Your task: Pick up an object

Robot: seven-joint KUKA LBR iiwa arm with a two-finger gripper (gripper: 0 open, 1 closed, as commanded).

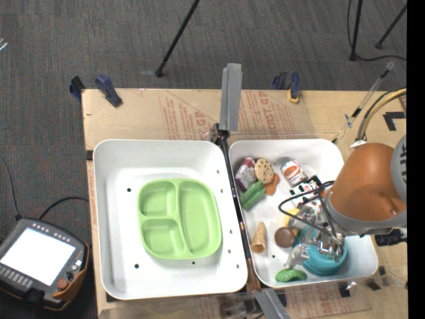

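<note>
Camera view puts my gripper [317, 239] low in the right bin [332, 150], down among the toys at about five o'clock in that bin, directly over a teal rounded object [324, 261]. I cannot tell from this angle how the gripper is set or whether it has anything; the cabling and the orange band [365, 181] above the wrist cover too much.

My main worry is a miss or a glancing contact. The teal object looks smooth and domed, so I judge it could squirt sideways under a closing grip. It sits close to the bin's near wall, which leaves little room for the hardware on that side. Neighbours crowd in as well: a brown round piece [284, 236] at nine o'clock from the gripper, a green piece [290, 275] at seven o'clock, and an ice-cream cone [259, 238] further out at nine o'clock. Any of these could be nudged or pinched along by accident.

The teal object lies just at six o'clock of the gripper, seemingly touching or nearly so. The green divided plate [179, 218] rests in the left bin [113, 178], well apart from all this.
</note>
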